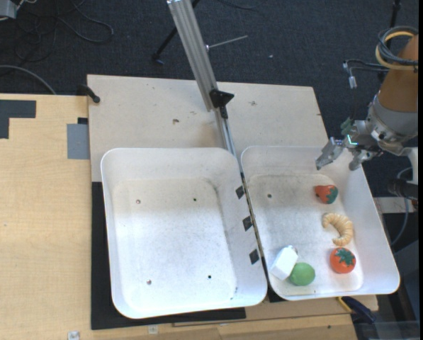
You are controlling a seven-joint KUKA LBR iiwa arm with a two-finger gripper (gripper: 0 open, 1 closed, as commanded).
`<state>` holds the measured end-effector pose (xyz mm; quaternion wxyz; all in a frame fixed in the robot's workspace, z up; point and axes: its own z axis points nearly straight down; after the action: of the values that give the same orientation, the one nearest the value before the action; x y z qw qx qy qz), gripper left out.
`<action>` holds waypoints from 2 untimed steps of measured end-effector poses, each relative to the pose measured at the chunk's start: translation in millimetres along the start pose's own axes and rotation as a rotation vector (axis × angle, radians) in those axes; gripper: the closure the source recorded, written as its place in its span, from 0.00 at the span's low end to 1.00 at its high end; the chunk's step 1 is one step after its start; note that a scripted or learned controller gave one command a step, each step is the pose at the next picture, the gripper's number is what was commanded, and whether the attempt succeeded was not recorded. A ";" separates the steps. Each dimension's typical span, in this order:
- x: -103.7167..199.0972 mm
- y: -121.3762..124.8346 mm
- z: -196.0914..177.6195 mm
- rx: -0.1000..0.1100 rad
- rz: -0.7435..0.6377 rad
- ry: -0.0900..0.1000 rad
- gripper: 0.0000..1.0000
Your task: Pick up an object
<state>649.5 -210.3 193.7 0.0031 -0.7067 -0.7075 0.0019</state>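
The right bin [289, 168] holds several small items. A red strawberry-like piece [326, 193] lies near its far right side. Below that rests a tan croissant shape [339, 227], then a red tomato [343, 260]. A white block [284, 261] and a green ball [302, 274] sit together at the near edge. My gripper [340, 157] hangs above the bin's far right corner, open, its two fingers spread with nothing between them. It is a short way up and right of the strawberry piece.
The left bin [119, 190] lies beside the right one, split from it by a divider with black clips [246, 222]. A slanted aluminium post [197, 52] rises behind the bins. A wooden table [34, 225] fills the left.
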 end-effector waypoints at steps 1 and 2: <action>0.6 1.2 -3.2 -0.004 -0.004 -0.001 0.00; 2.3 1.1 61.6 0.001 -0.005 0.001 0.00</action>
<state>650.1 -208.0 132.1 0.0037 -0.7048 -0.7094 0.0021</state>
